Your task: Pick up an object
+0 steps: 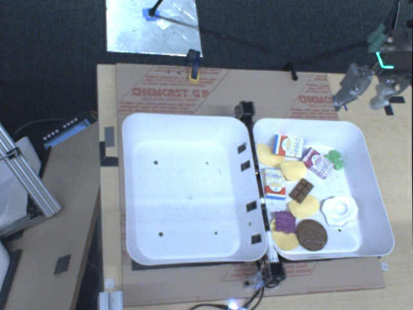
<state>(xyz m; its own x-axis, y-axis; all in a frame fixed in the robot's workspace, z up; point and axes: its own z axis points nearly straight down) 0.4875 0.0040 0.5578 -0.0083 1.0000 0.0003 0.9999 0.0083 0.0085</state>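
Observation:
The right bin point(371, 173) holds several toy foods: small cartons point(287, 145), a green piece point(334, 159), yellow pieces point(293, 170), a chocolate bar point(301, 190), a white fried egg point(339, 210), a purple piece point(284, 223) and a brown cookie point(312, 234). My gripper point(366, 93) hangs above the bench beyond the right bin's far right corner, well apart from the objects. Its two grey fingers stand open with nothing between them.
The left bin point(187, 186) lies beside the right one, joined by a black-clipped divider point(255, 173). A shiny metal sheet point(153, 18) lies at the back. A yellow clamp point(193, 66) sits on the cardboard's far edge.

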